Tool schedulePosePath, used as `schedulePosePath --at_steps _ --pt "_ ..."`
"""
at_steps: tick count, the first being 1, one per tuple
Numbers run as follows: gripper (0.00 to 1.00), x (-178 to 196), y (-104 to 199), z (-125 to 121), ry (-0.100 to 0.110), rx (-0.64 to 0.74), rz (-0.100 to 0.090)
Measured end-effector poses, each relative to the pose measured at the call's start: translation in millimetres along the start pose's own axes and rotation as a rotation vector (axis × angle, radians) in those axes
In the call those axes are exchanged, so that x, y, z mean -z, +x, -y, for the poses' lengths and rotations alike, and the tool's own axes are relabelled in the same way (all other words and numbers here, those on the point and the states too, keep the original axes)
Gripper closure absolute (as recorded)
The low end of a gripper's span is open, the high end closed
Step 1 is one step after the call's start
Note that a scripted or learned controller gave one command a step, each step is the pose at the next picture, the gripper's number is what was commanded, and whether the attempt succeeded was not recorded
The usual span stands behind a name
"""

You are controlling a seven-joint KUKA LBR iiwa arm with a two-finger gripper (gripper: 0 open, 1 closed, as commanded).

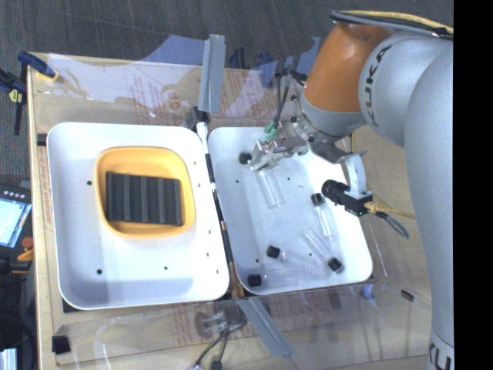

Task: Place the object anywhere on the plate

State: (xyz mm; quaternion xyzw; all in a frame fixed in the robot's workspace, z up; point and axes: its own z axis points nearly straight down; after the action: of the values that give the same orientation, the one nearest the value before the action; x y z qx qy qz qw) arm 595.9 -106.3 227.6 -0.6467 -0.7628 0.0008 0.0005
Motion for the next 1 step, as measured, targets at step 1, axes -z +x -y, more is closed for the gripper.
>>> schedulePosePath --at_steps 1 --pt "1.00 -22.1 23.5 -27.1 0.000 0.285 0.000"
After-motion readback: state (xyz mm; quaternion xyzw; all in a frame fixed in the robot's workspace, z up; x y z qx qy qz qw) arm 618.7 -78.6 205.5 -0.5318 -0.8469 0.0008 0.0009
